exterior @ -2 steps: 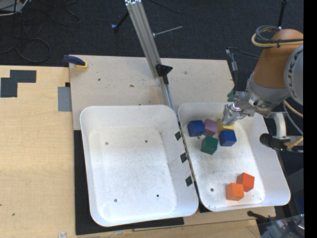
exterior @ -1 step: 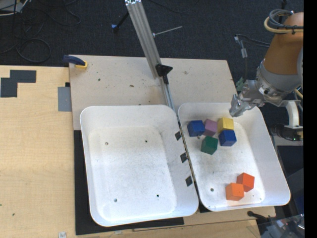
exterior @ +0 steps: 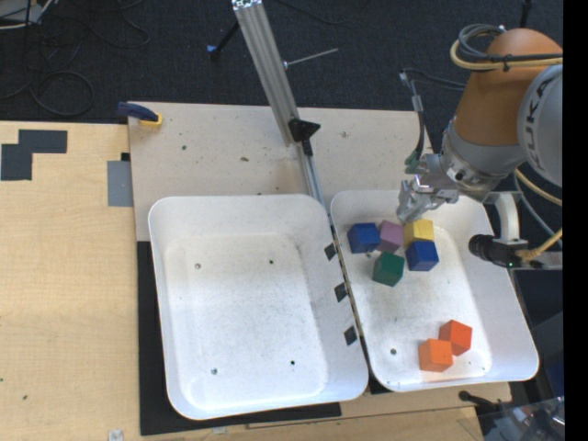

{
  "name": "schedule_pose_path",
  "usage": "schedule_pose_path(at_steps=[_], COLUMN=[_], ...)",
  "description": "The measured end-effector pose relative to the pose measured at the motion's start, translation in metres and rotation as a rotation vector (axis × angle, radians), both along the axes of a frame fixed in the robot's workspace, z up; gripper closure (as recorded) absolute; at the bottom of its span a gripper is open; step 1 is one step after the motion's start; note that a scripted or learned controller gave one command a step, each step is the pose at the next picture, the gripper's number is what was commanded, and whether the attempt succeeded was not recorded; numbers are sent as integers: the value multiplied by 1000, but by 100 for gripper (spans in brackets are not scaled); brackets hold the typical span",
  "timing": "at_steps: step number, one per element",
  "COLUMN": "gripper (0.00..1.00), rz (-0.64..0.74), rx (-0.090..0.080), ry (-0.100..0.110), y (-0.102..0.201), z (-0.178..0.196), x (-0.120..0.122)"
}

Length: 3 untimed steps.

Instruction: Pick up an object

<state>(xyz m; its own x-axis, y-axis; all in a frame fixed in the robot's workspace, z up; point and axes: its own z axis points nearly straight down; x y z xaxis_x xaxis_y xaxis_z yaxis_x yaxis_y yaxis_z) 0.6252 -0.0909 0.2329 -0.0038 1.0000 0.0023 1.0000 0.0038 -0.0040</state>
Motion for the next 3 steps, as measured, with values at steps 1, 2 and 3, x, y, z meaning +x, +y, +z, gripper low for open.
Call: schedule_pose_path(at_steps=[1, 2, 3], gripper=[100, 100, 100], rz=[0, 1, 1], rx=[0, 1, 0], ry=[0, 0, 1], y=[45, 99, 148], z=[-8, 2, 8], x=[-2, -13, -21])
